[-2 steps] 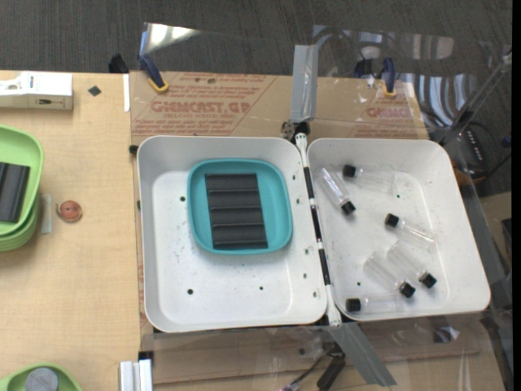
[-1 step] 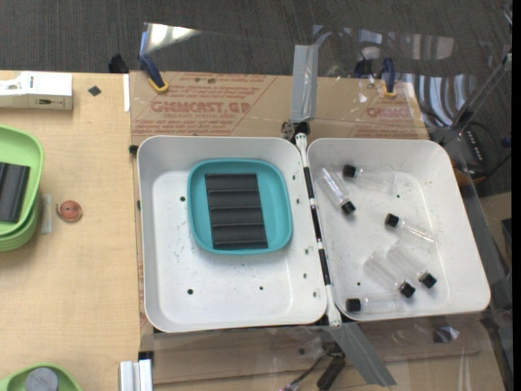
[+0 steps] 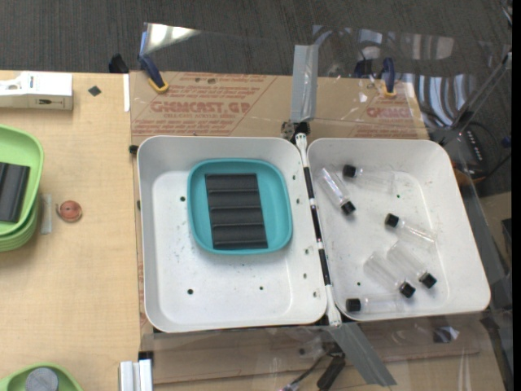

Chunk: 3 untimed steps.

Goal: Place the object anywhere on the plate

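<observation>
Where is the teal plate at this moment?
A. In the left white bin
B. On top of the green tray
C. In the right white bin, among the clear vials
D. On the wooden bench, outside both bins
A: the teal plate lies flat inside the left white bin, while the clear vials with black caps lie in the right white bin.

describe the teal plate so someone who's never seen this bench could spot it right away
Two shallow white bins sit side by side on the bench; look in the left bin. The teal plate lies in its upper middle, a rounded square with a dark ribbed insert at its centre. It is the one coloured thing in either bin, whereas the right bin holds clear vials with black caps.
</observation>
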Tool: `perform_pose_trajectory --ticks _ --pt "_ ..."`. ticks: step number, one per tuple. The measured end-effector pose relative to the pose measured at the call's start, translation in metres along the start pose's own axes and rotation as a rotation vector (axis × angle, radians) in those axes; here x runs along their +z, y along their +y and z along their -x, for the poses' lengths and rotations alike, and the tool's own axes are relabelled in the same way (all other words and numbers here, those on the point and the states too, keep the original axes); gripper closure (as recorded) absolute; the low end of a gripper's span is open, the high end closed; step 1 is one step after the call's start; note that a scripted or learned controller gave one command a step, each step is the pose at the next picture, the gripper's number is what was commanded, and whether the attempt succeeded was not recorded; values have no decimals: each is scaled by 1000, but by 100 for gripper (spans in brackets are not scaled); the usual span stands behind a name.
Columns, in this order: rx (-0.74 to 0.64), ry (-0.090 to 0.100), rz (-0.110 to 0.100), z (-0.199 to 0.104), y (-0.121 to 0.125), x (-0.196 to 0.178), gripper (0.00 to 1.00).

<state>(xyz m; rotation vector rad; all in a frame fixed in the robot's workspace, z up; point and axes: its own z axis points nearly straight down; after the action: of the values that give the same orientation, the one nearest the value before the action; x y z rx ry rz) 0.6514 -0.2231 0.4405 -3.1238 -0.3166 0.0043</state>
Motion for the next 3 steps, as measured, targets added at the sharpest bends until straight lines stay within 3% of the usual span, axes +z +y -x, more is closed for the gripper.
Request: perform_pose_trajectory --ticks 3 --pt "-7 -1 1 -3 0 1 0"
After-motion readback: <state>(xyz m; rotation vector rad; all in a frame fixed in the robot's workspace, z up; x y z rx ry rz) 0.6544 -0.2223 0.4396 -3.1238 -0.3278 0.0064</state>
